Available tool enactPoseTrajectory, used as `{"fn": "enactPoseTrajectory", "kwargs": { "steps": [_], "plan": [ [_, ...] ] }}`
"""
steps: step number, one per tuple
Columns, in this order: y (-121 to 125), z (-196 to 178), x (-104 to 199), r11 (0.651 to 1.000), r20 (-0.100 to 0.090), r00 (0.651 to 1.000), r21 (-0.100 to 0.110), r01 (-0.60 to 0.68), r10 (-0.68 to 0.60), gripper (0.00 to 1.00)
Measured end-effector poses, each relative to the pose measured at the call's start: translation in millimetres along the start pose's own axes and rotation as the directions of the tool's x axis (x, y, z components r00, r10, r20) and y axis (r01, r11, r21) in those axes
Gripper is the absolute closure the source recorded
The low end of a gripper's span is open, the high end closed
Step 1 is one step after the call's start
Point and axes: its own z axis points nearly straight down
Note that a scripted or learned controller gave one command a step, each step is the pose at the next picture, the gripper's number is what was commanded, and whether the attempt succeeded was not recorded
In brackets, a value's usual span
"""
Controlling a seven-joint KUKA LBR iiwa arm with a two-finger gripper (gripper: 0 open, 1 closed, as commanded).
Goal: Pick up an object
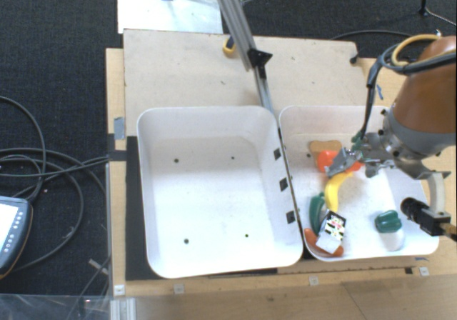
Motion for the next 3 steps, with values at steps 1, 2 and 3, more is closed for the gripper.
{"fn": "enactPoseTrajectory", "kwargs": {
  "steps": [1,2,3],
  "plan": [
    [0,0,0,1.000,0.000,1.000,-0.001,-0.002,0.002,0.00],
    [2,52,-10,1.000,0.000,1.000,0.005,-0.004,0.004,0.00],
    [-4,96,-10,1.000,0.000,1.000,0.005,-0.003,0.003,0.00]
  ]
}}
